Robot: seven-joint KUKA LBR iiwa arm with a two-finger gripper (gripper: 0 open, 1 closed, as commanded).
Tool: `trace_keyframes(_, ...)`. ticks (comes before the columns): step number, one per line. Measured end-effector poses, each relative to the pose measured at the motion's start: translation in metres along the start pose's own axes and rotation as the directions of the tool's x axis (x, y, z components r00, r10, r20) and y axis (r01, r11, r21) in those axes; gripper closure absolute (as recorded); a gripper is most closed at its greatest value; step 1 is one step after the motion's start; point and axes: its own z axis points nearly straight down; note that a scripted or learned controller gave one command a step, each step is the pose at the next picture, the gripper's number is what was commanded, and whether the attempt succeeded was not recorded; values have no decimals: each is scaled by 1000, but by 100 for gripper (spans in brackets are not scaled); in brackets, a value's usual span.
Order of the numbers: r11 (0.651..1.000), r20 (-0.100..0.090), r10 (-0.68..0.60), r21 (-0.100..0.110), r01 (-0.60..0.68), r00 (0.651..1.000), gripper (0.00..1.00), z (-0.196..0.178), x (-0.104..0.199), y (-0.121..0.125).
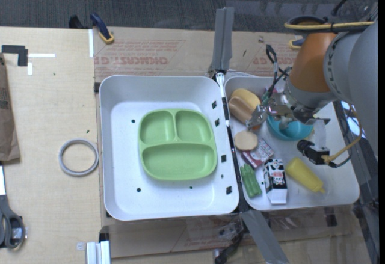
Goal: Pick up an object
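green tray (177, 144) centred, margins free, right bin (337, 187) crowded

Blue bowl (290, 130) in right bin, partly hidden, possibly tilted, beside yellow bread-like piece (243, 104).

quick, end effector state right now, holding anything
end effector: low in the right bin, beside the tan bread-like item and the blue bowl; open or closed cannot be told, and no grasp is visible.
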Motion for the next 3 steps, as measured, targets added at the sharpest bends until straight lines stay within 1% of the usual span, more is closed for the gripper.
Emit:
trace_keyframes(1, 1000, 2, 4, -5, -4, 1000, 100, -12, -3, 1)
trace_keyframes(2, 1000, 1, 4, 0, -4, 1000, 0, -10, -2, 0)
trace_keyframes(3, 1000, 0, -21, -1, 21, 1000, 0, 0, -32, -12)
